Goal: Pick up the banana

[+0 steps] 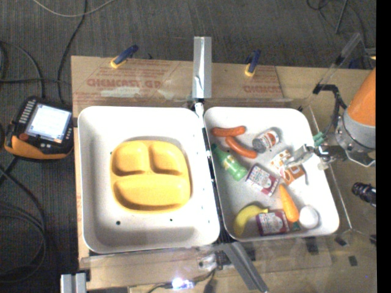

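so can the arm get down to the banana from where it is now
Probably yes, though it is tight. The banana lies uncovered at the near edge of the right bin, but a red packet touches its right side and the bin wall is close, leaving the claw little room.

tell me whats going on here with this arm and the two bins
A grey arm with an orange band reaches in from the right, its pincer over the right shallow white bin near a small orange-and-white packet. The curved yellow banana it should pick up lies untouched at that bin's near edge, beside a dark red pouch. The left white bin holds a yellow divided plastic tray.
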`<control>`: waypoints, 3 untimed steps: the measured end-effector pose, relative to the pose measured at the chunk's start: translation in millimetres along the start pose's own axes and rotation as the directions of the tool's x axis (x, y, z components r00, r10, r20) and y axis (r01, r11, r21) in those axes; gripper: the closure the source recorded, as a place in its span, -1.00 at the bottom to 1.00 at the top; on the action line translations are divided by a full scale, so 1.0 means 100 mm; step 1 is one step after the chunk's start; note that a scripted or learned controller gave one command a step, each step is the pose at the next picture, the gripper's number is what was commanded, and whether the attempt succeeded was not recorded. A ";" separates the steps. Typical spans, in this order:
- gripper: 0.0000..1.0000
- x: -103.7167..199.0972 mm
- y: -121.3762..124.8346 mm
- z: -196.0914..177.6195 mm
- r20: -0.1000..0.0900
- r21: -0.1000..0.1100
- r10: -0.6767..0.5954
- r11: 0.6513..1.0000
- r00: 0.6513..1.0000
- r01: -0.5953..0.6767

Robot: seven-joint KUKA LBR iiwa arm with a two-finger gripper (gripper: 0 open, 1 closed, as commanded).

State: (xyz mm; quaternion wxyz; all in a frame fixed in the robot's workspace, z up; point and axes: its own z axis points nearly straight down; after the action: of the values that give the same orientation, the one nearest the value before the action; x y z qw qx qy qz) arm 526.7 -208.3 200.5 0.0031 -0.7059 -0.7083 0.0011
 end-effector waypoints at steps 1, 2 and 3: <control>-1.00 0.85 -0.43 0.51 0.000 0.003 0.069 0.998 0.998 -0.069; -1.00 1.15 -0.41 0.61 0.001 0.000 -0.268 0.964 0.964 0.268; -1.00 1.01 -0.39 1.11 0.007 -0.010 -0.416 0.909 0.909 0.416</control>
State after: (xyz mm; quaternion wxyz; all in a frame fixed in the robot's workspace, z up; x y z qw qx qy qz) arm 486.7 -106.8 90.1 -0.0023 -0.5390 -0.8423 -0.0019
